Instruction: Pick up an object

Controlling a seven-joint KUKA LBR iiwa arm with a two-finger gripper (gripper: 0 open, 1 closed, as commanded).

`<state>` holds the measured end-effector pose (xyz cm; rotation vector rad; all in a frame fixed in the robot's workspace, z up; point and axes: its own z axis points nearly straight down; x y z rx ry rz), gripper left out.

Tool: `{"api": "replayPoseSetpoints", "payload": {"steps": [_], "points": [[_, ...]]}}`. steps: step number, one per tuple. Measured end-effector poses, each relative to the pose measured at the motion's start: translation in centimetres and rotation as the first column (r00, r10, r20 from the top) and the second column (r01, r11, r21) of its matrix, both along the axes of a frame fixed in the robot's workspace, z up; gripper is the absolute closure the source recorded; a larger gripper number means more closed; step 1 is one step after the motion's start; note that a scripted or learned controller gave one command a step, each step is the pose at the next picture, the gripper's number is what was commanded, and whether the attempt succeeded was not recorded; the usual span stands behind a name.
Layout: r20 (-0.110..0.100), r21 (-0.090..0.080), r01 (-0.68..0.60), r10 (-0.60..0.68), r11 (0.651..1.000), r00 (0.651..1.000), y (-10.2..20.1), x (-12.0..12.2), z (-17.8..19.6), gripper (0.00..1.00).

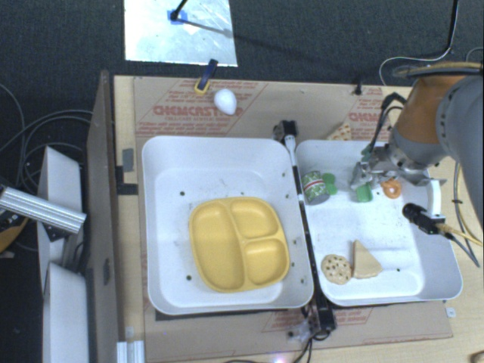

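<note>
Two shallow white bins sit side by side: the left bin (162, 225) holds one yellow divided tray (238, 243), and the right bin (435, 267) holds one cookie (335, 268), one sandwich wedge (366, 261), one green can (317, 187), one small green piece (364, 193) and one orange ring (391, 189). On the cardboard behind the bins lies one white egg (224, 100)

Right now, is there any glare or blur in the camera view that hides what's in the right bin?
Camera view: lighting is even and soft over the right bin; the cookie and sandwich wedge read clearly. The end effector is slightly blurred. Strong glare sits on the foil sheet beyond the bench.
</note>
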<state>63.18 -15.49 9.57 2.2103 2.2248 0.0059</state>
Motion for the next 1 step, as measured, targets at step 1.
{"api": "replayPoseSetpoints", "payload": {"steps": [1], "points": [[0.006, 0.004, -0.007, 0.006, 1.0, 1.0, 8.87, 0.0, 9.55, 1.0]]}}
